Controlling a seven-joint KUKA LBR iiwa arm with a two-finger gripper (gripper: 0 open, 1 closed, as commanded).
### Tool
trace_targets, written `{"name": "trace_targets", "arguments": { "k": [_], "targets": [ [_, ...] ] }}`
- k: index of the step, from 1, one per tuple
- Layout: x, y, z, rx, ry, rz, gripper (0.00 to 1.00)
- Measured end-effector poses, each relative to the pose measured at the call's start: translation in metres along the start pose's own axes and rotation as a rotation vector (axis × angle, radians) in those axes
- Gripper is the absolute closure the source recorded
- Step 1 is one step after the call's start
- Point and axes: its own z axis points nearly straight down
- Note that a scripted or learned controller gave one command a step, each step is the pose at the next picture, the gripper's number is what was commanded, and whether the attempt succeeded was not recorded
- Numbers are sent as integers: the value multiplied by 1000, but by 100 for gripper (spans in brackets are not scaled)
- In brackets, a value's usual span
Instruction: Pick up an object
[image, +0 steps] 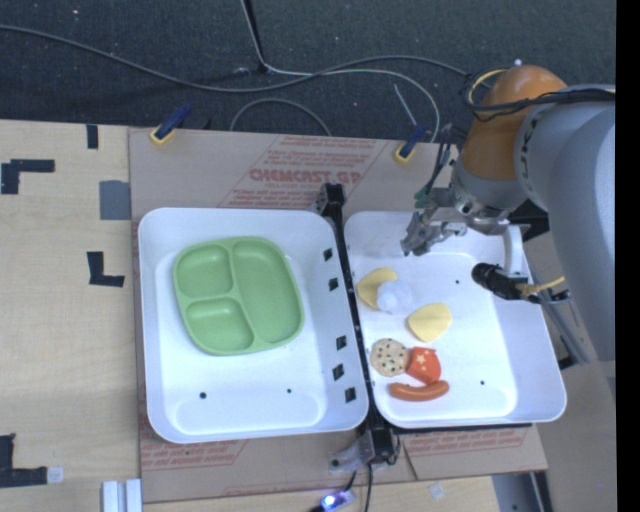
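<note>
The gripper (418, 243) hangs over the right bin's (500, 385) far end, nothing visible between its fingers; whether they are spread or closed cannot be told. Just below and left lie a yellow piece (376, 286) and a white lump (397, 295). A clean pick likely means centring over one item before descending. The arm (560, 170) reaches in from the right, wrist bent downward.

This is a robotics lab or test cell. Two white bins (160, 300) sit side by side on a cardboard sheet (290, 170) clamped to the wooden worktop (60, 350) with yellow-and-blue clamps (170, 124). Loose cables (300, 72) trail over dark carpet (120, 50), and black tape marks (100, 268) dot the worktop.
</note>
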Motion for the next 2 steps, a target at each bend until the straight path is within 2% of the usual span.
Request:
{"name": "trace_targets", "arguments": {
  "k": [1,2],
  "targets": [
    [-8,2,-58,-1,-1,1,100],
    [-7,-7,-116,-2,-1,0,100]
  ]
}}
